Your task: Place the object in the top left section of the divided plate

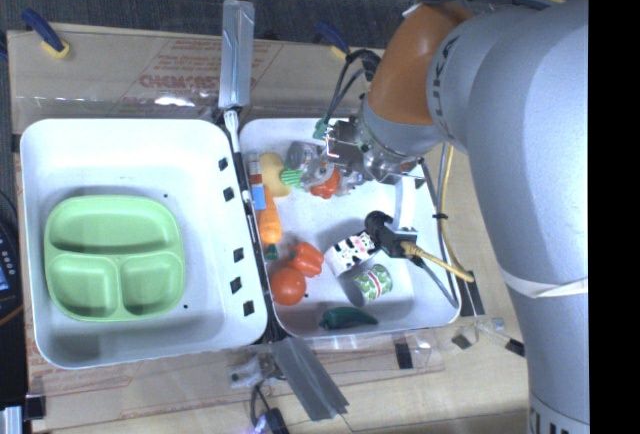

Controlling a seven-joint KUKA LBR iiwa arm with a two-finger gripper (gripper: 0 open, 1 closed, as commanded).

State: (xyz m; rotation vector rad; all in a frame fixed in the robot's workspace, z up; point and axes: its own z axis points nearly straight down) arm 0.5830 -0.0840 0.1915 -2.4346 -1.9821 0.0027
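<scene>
The green divided plate [52, 258] lies in the left bin [130, 147], with one long section at its far side and two smaller ones nearer; nothing lies in them. My gripper [318, 160] hangs low over the far part of the right bin [425, 307]. A small orange-red object [325, 186] lies just under and in front of it, and a grey piece [296, 157] sits at its left. Whether anything is held is hidden by the wrist.
The right bin also holds a yellow item [272, 169], a carrot [270, 220], a red tomato [287, 286], an orange-red pepper [308, 257], a white spotted piece [352, 247], a green-labelled can [371, 283] and a dark green vegetable [348, 318]. A ridge divides the bins.
</scene>
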